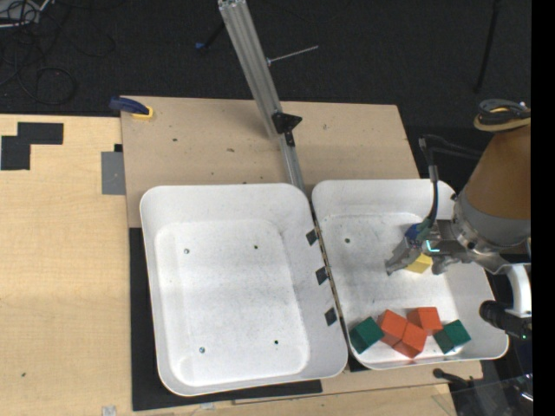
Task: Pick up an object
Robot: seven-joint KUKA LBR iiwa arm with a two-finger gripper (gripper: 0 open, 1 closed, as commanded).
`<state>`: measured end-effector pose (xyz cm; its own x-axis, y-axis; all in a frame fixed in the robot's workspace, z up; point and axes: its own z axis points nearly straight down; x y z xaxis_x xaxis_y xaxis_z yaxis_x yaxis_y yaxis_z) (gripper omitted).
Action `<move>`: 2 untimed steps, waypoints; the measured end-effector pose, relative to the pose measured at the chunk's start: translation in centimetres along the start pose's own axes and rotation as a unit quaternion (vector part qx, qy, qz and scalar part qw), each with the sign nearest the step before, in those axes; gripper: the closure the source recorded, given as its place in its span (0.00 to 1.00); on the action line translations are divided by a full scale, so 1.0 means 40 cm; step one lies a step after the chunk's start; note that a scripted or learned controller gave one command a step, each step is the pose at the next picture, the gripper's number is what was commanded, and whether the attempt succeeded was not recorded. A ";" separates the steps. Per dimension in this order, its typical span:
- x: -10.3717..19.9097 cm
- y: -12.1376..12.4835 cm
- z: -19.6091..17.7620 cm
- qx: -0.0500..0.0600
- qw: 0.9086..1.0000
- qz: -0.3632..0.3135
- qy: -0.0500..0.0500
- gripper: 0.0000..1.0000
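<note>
Far left: pale wooden bench top with black L-shaped tape marks and a grey patch beside them. A small blue-and-yellow clamp sits at the back-left corner of the brown board under the bins.

Left bin: white and shallow, floor speckled with dark scuffs and a few dots.

Centre: a slanted aluminium rail runs from the top of the view down to the seam between the bins, with a black bracket partway along it. Three black clips line the seam.

Right bin: along its near edge a cluster of blocks, tight together. Dark green block at the left, then orange block, red-orange block nearer the rim, another red-orange block behind it, second green block at the right. Which of them actually touch is hard to judge.

Above the cluster, mid-bin: the gripper, low over the floor, grey fingers spread to either side of a small yellow block. The block is mostly covered; only a sliver shows. I can't tell whether the fingers are pressing it or standing loose around it.

Right edge: the arm's orange band and grey wrist, cut off by the frame.
</note>
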<state>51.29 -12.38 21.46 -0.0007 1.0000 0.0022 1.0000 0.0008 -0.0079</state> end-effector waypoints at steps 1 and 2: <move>-0.004 0.001 -0.004 -0.002 1.000 0.002 -0.001 0.00; 0.012 0.021 0.133 0.001 1.000 0.002 0.000 0.00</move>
<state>52.09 -11.88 16.16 0.0029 1.0000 0.0023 1.0000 -0.0028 -0.0093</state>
